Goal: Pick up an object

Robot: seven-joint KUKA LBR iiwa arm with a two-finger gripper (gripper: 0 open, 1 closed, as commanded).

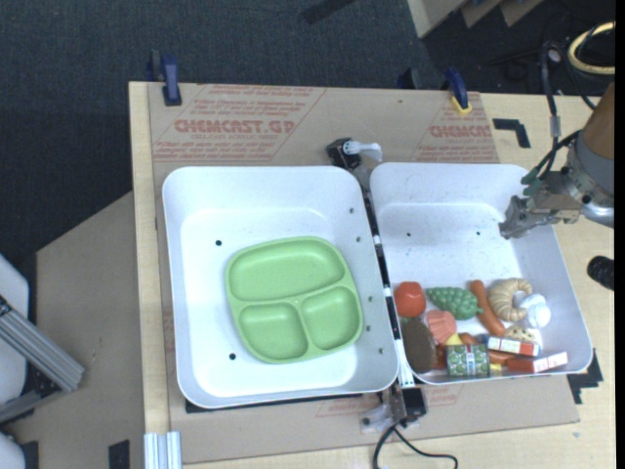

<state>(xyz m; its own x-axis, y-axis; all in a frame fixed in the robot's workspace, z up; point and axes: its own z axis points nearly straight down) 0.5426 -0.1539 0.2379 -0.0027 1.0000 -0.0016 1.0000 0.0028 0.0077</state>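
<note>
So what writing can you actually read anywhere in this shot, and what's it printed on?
"CHEMCAST G P" in red, large, on the brown board under the bins, behind the left one.
Red print on the same board behind the right bin: partly hidden, unclear.
Labels on the small can and box: too small to read.

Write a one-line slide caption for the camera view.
Gripper hovers over the right bin, toy food piled in its near corner; green divided plate lies in the left bin.
</note>
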